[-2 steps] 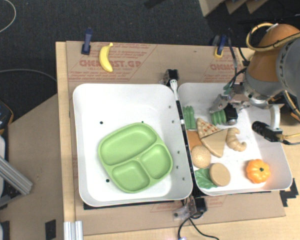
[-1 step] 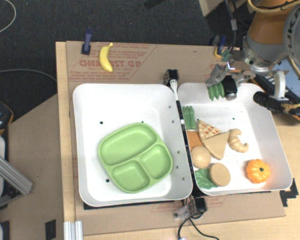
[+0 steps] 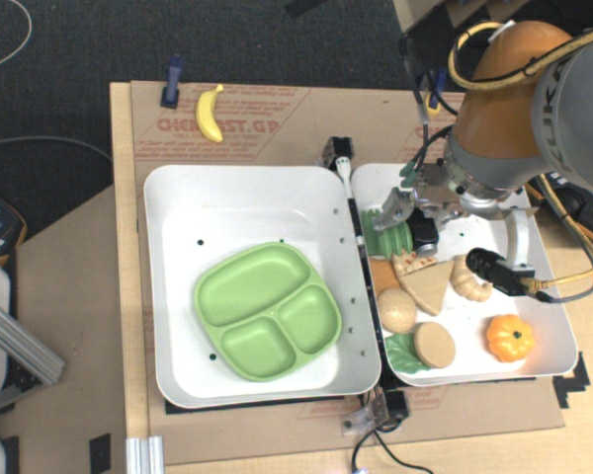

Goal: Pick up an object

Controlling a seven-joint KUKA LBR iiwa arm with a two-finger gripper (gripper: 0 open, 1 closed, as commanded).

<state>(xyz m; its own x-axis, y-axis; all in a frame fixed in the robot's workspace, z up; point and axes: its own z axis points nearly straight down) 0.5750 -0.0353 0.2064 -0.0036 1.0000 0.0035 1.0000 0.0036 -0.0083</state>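
Jaws (image 3: pixel 407 227): low over the far-left part of the right bin, close above the toys; they are too tangled with the dark wrist hardware for me to tell how far apart they stand or whether anything sits between them.
Arm (image 3: pixel 519 97): grey with an orange band, reaching in from the right and bent down over the right bin, which suits a try at the pile there.
Right bin (image 3: pixel 558 349): holds all the loose toys, so any pick must happen here.
Green ridged piece (image 3: pixel 385 237): just under and left of the jaws, against the bin's left wall; judged the likeliest target, being nearest.
Tan wedge (image 3: pixel 425 284): just on the near side of the jaws, touching a round beige piece (image 3: pixel 396 311).
Round biscuit-coloured disc (image 3: pixel 435 344): further toward the near rim, lying on a green leaf shape (image 3: pixel 403 355).
Orange pumpkin (image 3: pixel 510 337): well to the right of the jaws and nearer the front, standing alone, so easier to grasp cleanly.
Left bin (image 3: pixel 168 265): well left of the jaws, carrying a green divided plate (image 3: pixel 267 309); likely the drop-off side.
Banana (image 3: pixel 210 113): on the brown surface (image 3: pixel 128 383) beyond the left bin, far from the jaws, outside either bin.
Risk: the crowded toys by the wall may block a clean closure.
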